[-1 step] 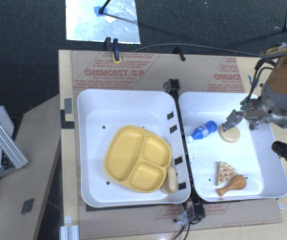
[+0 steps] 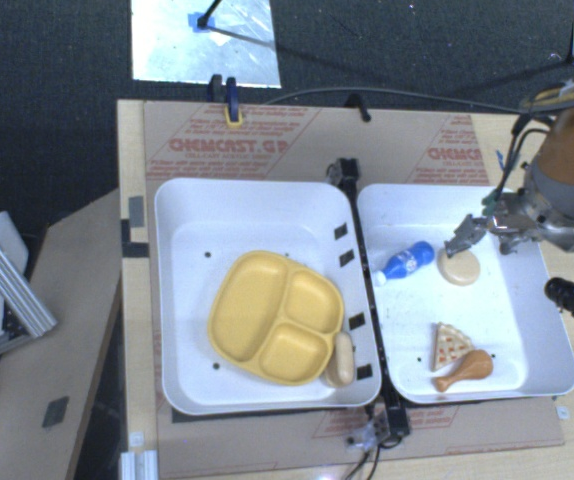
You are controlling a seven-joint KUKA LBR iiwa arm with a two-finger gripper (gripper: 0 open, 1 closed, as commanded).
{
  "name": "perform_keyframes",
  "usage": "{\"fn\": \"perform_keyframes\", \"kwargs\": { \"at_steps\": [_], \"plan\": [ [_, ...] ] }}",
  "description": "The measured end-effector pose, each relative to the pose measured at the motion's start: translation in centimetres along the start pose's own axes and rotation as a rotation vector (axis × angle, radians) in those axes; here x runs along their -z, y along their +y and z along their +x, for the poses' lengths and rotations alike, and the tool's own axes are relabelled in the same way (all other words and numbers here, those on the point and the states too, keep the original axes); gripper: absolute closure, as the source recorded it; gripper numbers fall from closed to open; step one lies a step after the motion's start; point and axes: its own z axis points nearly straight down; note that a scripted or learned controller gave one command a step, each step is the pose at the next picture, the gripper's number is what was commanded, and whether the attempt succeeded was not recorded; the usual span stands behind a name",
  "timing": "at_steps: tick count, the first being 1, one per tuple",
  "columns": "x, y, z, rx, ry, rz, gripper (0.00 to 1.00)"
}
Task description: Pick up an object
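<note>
A single fixed camera looks down at a slant on the bench from above, far enough back to take in both white bins, the left bin and the right bin, along with the board they rest on. Relative to the divider where the bins meet, the far side of the bench lies toward the top of the view and the arm enters from the right.

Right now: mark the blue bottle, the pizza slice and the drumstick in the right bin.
blue bottle (image 2: 407, 261), camera view, middle of its blue body.
pizza slice (image 2: 450, 345), camera view, centre of the wedge.
drumstick (image 2: 470, 367), camera view, on the thick meaty end.
</note>
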Motion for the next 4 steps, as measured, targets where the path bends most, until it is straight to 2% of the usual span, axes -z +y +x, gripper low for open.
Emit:
{"fn": "perform_keyframes", "kwargs": {
  "at_steps": [1,2,3,4],
  "plan": [
    [-5.4,1.0,-0.3,-0.001,0.0,0.003,0.0],
    [-11.1,0.3,0.4,-0.001,0.001,0.004,0.0],
    [-12.0,0.6,0.3,-0.002,-0.003,-0.008,0.0],
    [-10.7,0.9,0.1,-0.003,-0.011,-0.021,1.0]
  ]
}}
